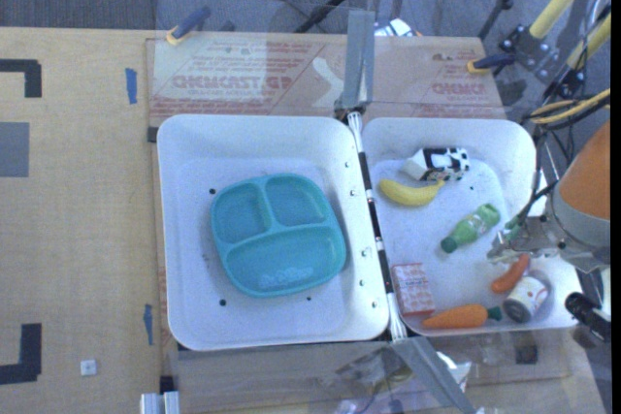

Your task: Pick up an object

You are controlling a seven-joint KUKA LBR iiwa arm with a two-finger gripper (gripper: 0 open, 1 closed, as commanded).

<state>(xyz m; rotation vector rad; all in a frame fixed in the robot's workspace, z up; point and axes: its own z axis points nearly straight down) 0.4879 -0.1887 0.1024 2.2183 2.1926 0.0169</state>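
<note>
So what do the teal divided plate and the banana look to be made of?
Teal plate: likely moulded plastic, matte with a soft sheen, one even colour, rounded compartment ridges. Banana: probably a plastic or rubber toy, smooth, flat uniform yellow.

Grey arm [592, 233] w/ orange band [592, 179] above wrist, rounded housing, smooth finish. Metal gripper [514, 242] at tip, silvery, small brackets and thin linkage parts visible. Dark rounded fitting low on wrist, approx. black. Markings, screws, cables too small to make out.
</note>
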